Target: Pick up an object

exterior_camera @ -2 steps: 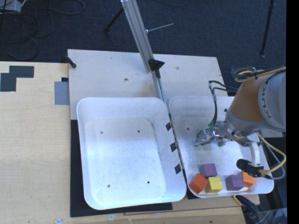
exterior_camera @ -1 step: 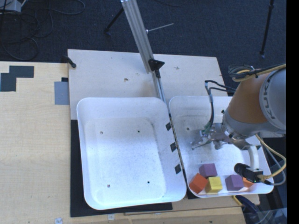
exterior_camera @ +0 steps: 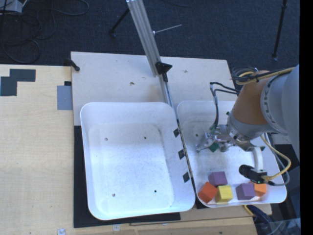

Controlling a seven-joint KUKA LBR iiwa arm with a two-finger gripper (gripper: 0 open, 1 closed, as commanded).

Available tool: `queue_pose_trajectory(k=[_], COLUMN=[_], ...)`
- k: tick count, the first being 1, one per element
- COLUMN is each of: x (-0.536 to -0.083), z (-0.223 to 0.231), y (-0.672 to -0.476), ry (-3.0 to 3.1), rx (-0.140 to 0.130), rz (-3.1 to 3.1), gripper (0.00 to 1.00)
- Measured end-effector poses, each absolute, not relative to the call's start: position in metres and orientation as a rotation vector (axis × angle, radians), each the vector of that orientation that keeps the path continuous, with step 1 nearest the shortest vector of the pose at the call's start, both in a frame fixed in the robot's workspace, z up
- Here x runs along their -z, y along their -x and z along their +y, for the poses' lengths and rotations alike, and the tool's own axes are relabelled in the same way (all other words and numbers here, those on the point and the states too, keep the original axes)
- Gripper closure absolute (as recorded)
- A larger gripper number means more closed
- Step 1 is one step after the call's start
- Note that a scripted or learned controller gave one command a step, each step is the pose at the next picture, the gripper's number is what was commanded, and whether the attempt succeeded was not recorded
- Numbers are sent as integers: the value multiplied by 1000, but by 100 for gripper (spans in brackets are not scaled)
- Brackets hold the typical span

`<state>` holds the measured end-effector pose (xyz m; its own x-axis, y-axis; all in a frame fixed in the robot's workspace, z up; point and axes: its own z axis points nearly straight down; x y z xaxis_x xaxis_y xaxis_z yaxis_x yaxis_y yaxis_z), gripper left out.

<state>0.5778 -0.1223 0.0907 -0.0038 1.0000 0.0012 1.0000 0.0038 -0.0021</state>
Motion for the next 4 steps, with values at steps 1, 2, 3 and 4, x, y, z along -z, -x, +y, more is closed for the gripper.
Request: queue_pose_trajectory(k=[1,2,3,4], x=[-102,-90,-99,-106], z=[-123,-102,-189,-156], y=[-577,-650,-657,-648], ry=[2215,2207,2205,2214], rx=[-1,-29,-38,-4], rz=[-2225,-2205,-2186,-2222], gripper=[100,100,100,100])
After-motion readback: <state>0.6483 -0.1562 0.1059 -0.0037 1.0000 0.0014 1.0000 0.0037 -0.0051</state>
